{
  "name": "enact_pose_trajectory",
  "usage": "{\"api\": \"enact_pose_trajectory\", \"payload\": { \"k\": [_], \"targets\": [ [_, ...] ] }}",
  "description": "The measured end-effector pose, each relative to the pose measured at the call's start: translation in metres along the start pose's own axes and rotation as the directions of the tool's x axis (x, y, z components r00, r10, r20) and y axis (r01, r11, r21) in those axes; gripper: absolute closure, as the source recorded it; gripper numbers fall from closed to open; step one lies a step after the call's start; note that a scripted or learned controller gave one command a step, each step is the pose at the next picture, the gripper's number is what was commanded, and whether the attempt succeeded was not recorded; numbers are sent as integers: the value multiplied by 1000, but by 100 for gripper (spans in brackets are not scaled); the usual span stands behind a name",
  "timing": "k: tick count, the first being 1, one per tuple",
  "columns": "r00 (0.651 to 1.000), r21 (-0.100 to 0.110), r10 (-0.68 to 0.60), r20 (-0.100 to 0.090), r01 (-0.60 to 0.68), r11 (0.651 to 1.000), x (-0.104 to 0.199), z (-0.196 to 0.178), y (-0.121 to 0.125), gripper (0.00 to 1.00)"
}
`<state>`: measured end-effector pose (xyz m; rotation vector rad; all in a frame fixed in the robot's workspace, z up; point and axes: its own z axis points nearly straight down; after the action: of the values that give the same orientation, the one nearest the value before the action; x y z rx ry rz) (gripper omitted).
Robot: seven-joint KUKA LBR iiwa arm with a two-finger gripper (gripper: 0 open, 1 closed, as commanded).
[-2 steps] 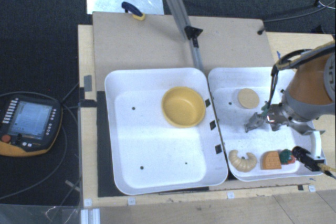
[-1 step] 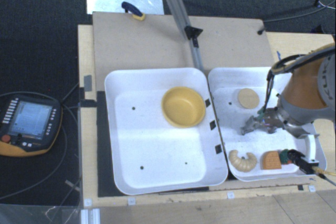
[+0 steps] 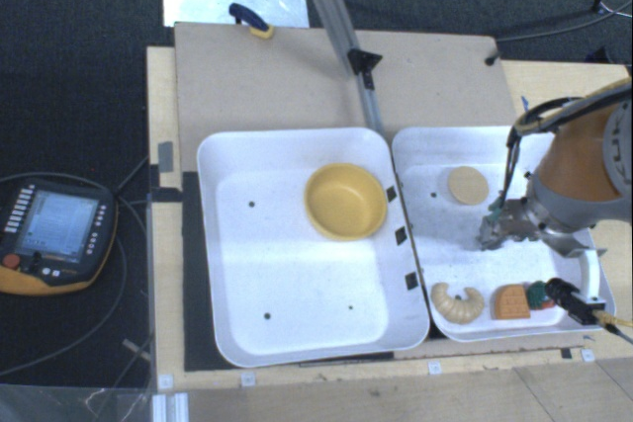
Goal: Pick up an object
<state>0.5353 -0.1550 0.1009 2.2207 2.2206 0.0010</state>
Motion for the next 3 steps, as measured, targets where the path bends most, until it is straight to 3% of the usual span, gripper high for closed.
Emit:
{"api": "enact_pose_trajectory", "payload": {
  "k": [3],
  "targets": [
    [1000, -3, -1, 1, 1, 1000, -13, -164, -8, 100]
  ]
}}
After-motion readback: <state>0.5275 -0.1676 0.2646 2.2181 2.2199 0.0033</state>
